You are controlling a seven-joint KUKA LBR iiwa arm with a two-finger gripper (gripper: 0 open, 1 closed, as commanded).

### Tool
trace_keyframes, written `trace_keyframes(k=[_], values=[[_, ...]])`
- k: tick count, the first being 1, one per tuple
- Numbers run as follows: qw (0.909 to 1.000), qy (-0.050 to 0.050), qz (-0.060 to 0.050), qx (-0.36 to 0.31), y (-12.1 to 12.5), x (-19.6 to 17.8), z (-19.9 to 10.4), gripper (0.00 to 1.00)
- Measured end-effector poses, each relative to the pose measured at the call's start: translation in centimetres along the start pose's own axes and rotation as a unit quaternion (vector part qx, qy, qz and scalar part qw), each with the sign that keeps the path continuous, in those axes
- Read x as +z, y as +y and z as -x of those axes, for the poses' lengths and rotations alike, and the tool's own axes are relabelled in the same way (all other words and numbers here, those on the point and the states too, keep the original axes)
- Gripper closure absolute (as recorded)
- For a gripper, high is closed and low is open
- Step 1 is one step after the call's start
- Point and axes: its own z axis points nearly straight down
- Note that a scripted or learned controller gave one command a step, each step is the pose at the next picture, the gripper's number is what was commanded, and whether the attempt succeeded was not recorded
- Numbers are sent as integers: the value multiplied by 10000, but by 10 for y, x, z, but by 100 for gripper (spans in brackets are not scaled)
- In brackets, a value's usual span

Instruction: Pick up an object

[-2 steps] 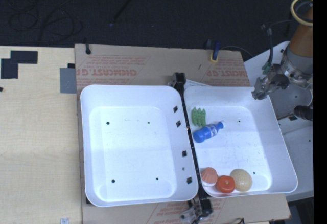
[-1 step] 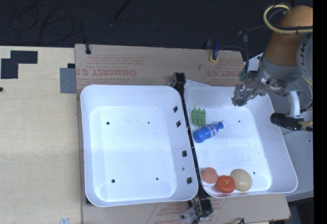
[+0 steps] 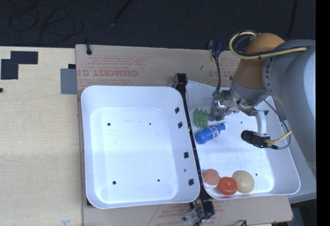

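Observation:
In the right bin (image 3: pixel 278 178), a small green ridged object (image 3: pixel 200 116) lies near the left wall. Just below it rests a blue bottle (image 3: pixel 209 133), lying on its side. My gripper (image 3: pixel 220 107) hangs low over the upper part of this bin, just right of the green object and above the bottle's cap end. Nothing visibly sits in the gripper. At the bin's front edge a pink piece (image 3: pixel 210 176), a red tomato-like ball (image 3: pixel 227 185) and a beige round object (image 3: pixel 244 181) sit in a row.
The left bin (image 3: pixel 98 189) is next to the right one, with a black divider strip (image 3: pixel 188 137) between them. The grey arm with its orange band (image 3: pixel 260 60) covers the right bin's upper right. A black connector with cable (image 3: pixel 256 139) hangs off the arm.

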Motion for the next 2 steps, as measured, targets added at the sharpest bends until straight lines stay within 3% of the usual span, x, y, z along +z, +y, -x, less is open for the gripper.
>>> trace_keyframes(k=[1, 2], values=[[10000, -2, 3, 11, 1, -5, 2, 0], [10000, -21, 6, 45, -16, -6, 82, 0]])
